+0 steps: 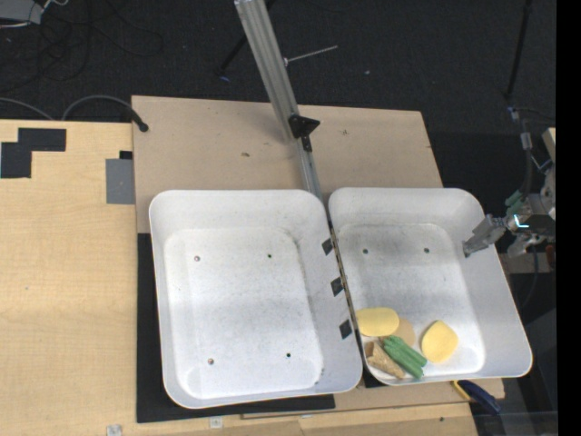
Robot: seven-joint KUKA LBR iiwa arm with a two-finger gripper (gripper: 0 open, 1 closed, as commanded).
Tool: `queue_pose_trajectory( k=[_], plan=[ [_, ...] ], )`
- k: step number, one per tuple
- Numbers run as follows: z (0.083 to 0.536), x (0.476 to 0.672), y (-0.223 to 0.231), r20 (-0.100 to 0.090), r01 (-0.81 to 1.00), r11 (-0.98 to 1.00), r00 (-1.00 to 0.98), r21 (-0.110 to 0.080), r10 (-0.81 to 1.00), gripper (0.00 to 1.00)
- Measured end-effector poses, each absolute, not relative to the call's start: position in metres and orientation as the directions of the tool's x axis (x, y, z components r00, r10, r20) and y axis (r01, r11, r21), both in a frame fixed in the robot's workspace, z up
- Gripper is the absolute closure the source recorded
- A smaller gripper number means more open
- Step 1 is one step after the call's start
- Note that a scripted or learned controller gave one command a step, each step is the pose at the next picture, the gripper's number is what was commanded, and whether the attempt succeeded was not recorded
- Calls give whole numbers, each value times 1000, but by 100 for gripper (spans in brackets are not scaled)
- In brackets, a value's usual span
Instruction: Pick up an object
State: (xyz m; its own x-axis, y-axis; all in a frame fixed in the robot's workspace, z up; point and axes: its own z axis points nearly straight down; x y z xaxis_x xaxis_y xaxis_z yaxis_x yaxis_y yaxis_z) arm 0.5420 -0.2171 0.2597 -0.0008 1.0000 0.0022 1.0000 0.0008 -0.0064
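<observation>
my gripper (481, 239) hangs at the right bin's (399, 212) right rim, whether open or closed i cannot tell, and the cluster lies toward the near edge and leftward, the green piece (404, 356) slanting between two yellow lumps (378, 322).

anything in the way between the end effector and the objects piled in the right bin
Nothing visible. The end effector sits at the right bin's right rim, and the bare bin floor lies between it and the yellow pieces and green piece in the near corner.
</observation>
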Motion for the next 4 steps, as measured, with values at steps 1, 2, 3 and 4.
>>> queue_pose_trajectory(
  k=[1,2,3,4],
  plan=[
    [262,543,-217,1,1000,1,-1,-3,1000,0],
    [207,551,-221,3,1000,0,0,-7,1000,0],
    [143,554,-220,3,1000,-1,1,-9,1000,0],
    [92,554,-220,1,1000,-2,2,-1,1000,0]
  ],
)
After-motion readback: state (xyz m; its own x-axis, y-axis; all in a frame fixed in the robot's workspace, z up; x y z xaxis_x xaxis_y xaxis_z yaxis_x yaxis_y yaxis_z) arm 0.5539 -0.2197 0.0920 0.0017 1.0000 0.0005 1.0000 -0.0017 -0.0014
